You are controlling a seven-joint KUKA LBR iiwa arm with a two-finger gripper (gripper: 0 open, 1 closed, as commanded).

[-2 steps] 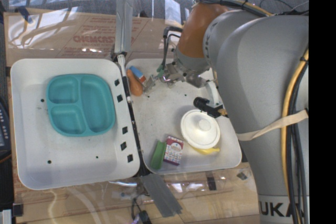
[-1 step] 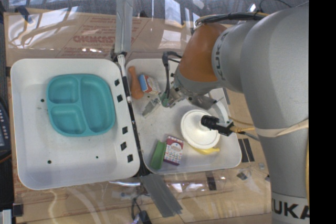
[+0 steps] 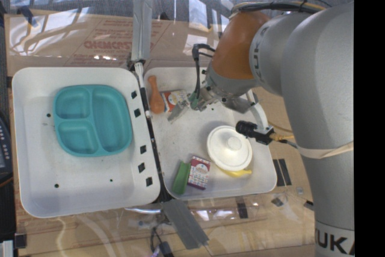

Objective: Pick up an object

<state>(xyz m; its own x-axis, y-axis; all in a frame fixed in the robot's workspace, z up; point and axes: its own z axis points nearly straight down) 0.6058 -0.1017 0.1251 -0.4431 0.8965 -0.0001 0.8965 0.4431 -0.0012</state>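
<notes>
Over the right bin (image 3: 264, 180): gripper (image 3: 194, 102) beside small carton (image 3: 176, 99).
Jaws state cannot be determined. Centre jaws over the carton, clear of the orange wooden piece (image 3: 156, 96), before closing.

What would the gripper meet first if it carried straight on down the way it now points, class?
Most likely the small red-and-white packet directly under the gripper in the right bin; depth is unclear.
</notes>
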